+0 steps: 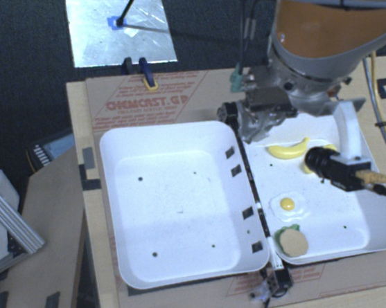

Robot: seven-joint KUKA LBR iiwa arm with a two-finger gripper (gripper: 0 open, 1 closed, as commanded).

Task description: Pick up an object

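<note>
Dark carpet surrounds a cardboard-topped bench [165, 94] that carries two shallow white bins side by side. All the objects lie in the right bin [370, 232]; the left bin [178, 200] sits beside it with a row of clips along their shared edge.

The arm's orange band and grey wrist hang over the far end of the right bin, and the gripper [256, 124] sits low near that bin's far left corner; the wrist hardware hides its tip, so whether it is wide or narrow cannot be told, and nothing is seen held in it.

Three toy foods are candidates. A yellow banana [288, 149] lies just beside the gripper, curved, its length running across the bin. It is probably light, hollow plastic, stiff and smooth, so it could roll or slip; a pinch across its thick middle looks the soundest hold. A fried egg [287, 205] lies nearer the camera, flat and thin, likely hard to get under from above. A round tan cookie-like piece [293, 243] with a green edge rests near the bin's near left corner, close to the wall, which leaves little room on that side. A black camera-like fitting [331, 166] on a cable overhangs the bin's middle.
</note>
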